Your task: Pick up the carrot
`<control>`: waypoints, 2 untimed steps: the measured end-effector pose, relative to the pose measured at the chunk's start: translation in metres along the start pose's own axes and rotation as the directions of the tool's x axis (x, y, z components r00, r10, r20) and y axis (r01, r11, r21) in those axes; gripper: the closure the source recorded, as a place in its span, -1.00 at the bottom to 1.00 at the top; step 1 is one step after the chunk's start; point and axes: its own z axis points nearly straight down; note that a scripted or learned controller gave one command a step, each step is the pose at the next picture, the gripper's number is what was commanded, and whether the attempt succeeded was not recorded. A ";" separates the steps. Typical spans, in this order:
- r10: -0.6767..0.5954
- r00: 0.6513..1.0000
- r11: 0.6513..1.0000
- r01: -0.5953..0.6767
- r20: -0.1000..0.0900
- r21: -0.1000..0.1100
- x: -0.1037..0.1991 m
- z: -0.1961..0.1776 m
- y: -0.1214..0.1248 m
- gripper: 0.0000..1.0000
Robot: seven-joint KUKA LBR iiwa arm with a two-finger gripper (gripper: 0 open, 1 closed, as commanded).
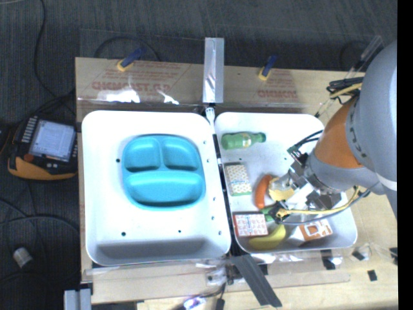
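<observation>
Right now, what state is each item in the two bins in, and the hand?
carrot: lying in the right bin, beside the hand, not lifted.
hand: low in the right bin next to the carrot; grip cannot be told.
green bottle: lying on its side.
banana: lying near the bin's front wall.
blue tray: flat in the left bin, compartments bare.

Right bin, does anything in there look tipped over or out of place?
The green bottle lies on its side near the right bin's far wall. The carrot, banana and small cartons are jumbled together; nothing looks spilled or damaged.
</observation>
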 end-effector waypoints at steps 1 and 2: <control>0.341 0.940 0.940 -0.341 0.002 -0.004 -0.033 -0.120 0.022 -1.00; 0.338 0.941 0.941 -0.338 0.007 -0.004 -0.033 -0.127 0.022 1.00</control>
